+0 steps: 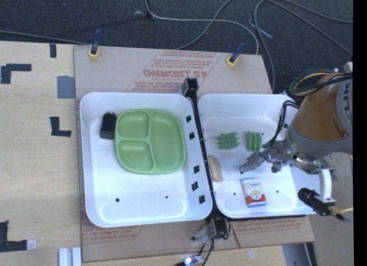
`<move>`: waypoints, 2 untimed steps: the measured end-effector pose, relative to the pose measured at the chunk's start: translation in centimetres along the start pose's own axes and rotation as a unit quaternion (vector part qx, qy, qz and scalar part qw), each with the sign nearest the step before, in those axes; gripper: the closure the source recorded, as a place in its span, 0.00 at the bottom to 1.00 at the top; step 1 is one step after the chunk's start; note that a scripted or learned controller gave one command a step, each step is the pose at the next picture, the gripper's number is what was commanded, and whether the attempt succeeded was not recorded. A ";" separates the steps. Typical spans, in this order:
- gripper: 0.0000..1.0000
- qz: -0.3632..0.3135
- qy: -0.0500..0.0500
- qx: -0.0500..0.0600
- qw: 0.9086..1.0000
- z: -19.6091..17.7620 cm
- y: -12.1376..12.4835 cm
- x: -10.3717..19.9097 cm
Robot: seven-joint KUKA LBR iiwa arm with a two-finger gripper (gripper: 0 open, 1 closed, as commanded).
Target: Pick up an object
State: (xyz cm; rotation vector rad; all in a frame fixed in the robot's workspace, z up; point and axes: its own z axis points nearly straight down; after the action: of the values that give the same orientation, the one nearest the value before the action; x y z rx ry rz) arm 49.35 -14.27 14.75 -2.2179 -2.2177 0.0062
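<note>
Over the right bin, the claw hangs low near centre, fingers apparently spread and gripping nothing, though the view is soft there. Candidates ring it: a small red-and-white carton just beside it at 6 o'clock, a green ridged toy near at 12, a green leafy piece at 10, a tan oblong against the divider at 9. Left bin: green divided plate, black block touching its 9 o'clock edge. Likely aiming between carton and ridged toy.
</note>
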 end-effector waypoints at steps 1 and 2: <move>0.00 0.000 0.000 0.001 1.000 4.8 -0.9 -0.2; 1.00 -0.001 0.001 -0.001 1.000 3.6 -0.8 -0.1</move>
State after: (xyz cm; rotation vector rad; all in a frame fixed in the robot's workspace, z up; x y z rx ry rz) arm 48.54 -14.40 11.20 -2.2156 -2.2209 0.0020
